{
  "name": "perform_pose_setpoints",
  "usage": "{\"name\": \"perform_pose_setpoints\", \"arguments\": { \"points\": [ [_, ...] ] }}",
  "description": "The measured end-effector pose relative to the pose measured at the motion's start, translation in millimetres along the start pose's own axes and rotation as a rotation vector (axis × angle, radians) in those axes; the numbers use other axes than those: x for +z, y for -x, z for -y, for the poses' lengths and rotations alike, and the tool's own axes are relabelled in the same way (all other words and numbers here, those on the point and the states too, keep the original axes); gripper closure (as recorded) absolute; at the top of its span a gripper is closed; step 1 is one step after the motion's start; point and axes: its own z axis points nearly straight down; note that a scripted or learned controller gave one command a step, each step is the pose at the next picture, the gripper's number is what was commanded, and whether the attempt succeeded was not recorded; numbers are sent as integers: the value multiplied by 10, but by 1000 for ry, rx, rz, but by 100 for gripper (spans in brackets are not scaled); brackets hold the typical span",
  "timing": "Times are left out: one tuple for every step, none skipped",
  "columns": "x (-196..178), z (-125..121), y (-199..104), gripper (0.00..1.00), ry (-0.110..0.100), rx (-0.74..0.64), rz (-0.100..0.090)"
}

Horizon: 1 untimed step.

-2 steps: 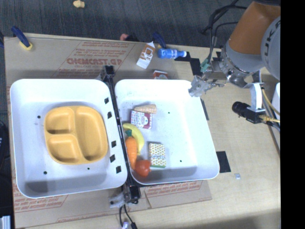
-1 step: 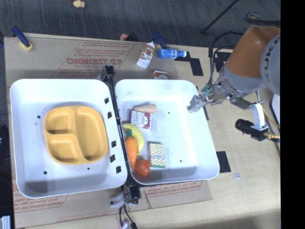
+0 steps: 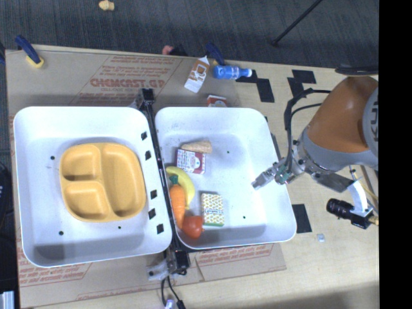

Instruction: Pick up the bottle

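In the camera view we see the blue bottle [image 3: 230,73] lying on its side on the tabletop [image 3: 283,275], beyond the far edge of the right bin [image 3: 273,221] and outside both bins. Our end effector [image 3: 265,179] hangs over the right side of that bin, well apart from the bottle; we cannot tell how it is set. Inside the right bin lie a banana [image 3: 182,179], a carrot [image 3: 177,203], a tomato [image 3: 192,226] and two small cartons. The left bin [image 3: 32,172] holds a yellow divided tray [image 3: 103,180].
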Motion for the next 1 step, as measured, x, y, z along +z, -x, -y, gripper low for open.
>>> {"name": "perform_pose_setpoints", "arguments": {
  "points": [
    [-66, 168, -74, 100, 0, -243, 0]
  ]
}}
